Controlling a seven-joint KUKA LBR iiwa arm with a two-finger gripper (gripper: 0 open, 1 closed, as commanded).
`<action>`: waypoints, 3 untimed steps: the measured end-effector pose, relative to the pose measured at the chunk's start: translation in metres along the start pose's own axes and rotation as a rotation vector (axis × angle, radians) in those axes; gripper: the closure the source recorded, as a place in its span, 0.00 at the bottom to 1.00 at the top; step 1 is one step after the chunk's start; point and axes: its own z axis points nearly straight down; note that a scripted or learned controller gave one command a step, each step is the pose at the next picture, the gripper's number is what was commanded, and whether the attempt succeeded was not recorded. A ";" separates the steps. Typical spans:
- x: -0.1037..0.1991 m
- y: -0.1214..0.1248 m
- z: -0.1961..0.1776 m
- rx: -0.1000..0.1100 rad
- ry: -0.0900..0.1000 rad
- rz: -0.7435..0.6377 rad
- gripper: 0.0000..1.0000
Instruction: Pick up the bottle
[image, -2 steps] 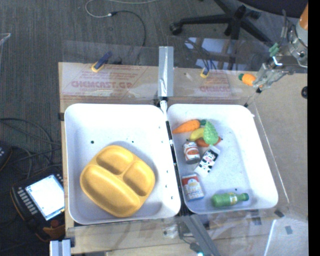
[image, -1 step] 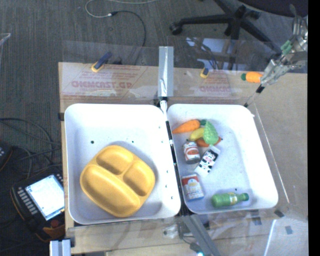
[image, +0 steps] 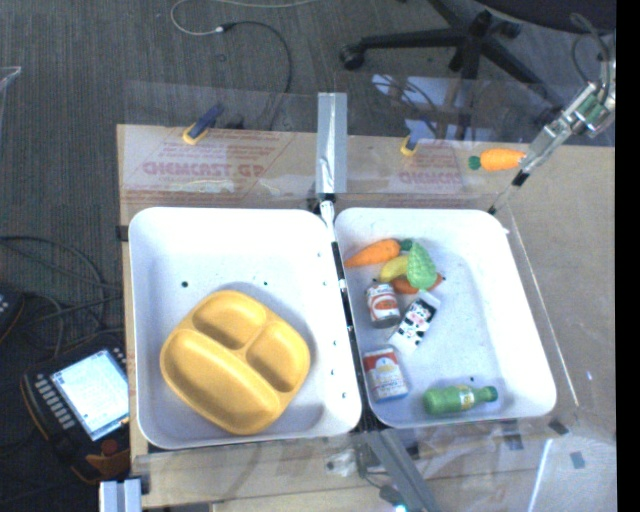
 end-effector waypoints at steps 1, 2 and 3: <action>0.000 0.000 0.000 0.000 0.000 0.001 0.00; 0.001 0.000 0.087 0.000 0.001 -0.185 0.00; 0.001 0.000 0.087 -0.001 0.001 -0.185 0.00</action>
